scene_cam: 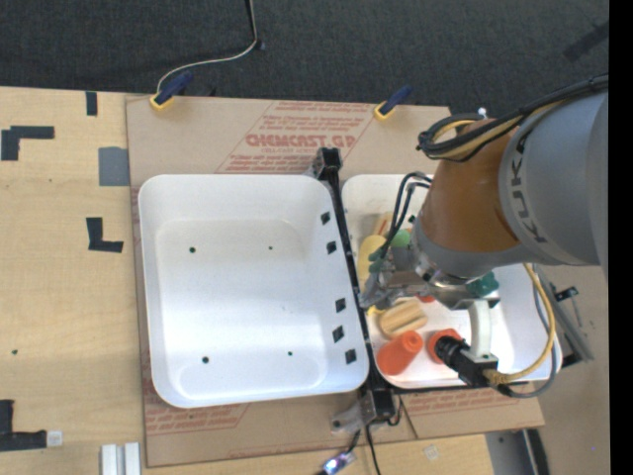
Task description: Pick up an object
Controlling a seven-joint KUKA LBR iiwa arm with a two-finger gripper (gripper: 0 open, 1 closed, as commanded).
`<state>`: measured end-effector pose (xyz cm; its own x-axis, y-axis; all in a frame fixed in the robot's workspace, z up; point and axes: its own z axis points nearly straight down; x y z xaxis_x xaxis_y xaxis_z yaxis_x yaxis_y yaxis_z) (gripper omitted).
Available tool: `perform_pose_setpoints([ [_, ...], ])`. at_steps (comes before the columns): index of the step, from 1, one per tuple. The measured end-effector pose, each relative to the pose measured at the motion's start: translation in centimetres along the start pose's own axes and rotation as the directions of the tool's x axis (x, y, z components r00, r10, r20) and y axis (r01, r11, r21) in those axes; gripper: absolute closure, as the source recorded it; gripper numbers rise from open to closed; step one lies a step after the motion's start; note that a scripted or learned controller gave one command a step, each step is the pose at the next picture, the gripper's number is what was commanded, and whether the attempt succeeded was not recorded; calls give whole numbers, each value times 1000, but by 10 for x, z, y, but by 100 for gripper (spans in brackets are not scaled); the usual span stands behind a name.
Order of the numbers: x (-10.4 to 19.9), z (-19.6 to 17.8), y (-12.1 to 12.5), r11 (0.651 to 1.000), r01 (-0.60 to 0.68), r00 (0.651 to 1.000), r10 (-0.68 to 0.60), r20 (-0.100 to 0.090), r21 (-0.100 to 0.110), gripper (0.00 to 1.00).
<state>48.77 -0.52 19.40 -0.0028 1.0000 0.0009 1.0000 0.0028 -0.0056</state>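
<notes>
Left bin [237,295], well left of the claw [381,290], looks bare. Claw sits low in right bin [534,359] near the divider; can't tell its state. Risk: crowded items, so it may nudge or clip two. Tan bun-like piece [404,317] just below-right, orange cone [399,352] below, yellow piece [373,248] above.

Arm [514,191] over right bin [524,349] (toys inside)

The two shallow white bins [237,295] look like smooth, faintly glossy plastic. Beneath them lies a matt brown printed cardboard sheet [287,142] on the pale wood-grain counter [59,295]. The arm's grey shell [564,181] has a satin sheen; the orange cone-shaped object [399,353] seems plastic.
</notes>
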Motion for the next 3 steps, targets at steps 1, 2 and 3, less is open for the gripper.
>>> perform_pose_setpoints([
  [1,28,10,76,1000,3,1000,-3,1,-8,100],
  [2,48,9,126,1000,1,1000,-1,1,-7,100],
  [3,119,-6,159,1000,6,1000,-6,-2,-8,100],
])
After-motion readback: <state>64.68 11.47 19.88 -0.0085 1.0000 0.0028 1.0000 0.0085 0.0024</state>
